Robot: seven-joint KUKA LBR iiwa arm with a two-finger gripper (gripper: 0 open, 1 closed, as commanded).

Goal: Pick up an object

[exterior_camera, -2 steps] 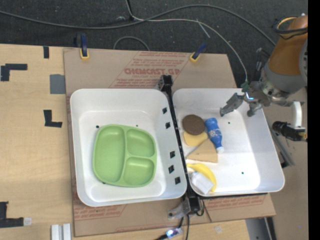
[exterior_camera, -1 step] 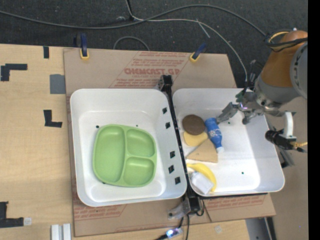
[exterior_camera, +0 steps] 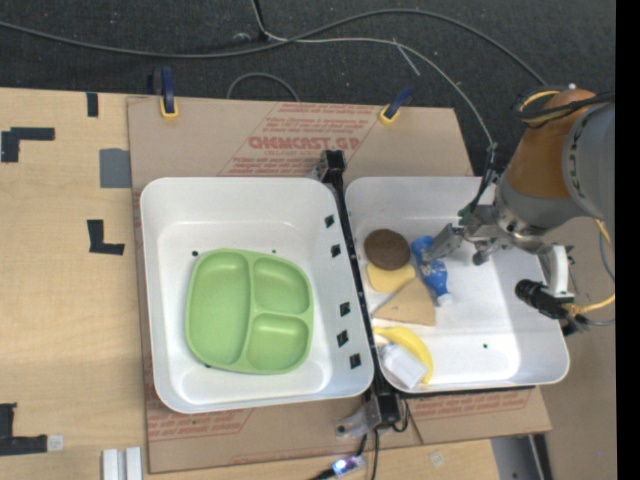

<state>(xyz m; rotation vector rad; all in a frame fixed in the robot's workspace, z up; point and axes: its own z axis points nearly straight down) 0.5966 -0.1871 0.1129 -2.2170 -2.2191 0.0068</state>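
The right bin holds 5 things near its left wall: 1 brown disc, 2 tan wedges, 1 banana (by the front-left corner) and 1 blue object, its long axis running front-to-back. The gripper hovers at the blue object's rear end. The left bin carries 1 green tray.

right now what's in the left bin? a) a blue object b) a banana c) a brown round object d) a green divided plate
d, the green divided plate lies alone in the left bin, while the banana, brown round object and blue object are all in the right bin.
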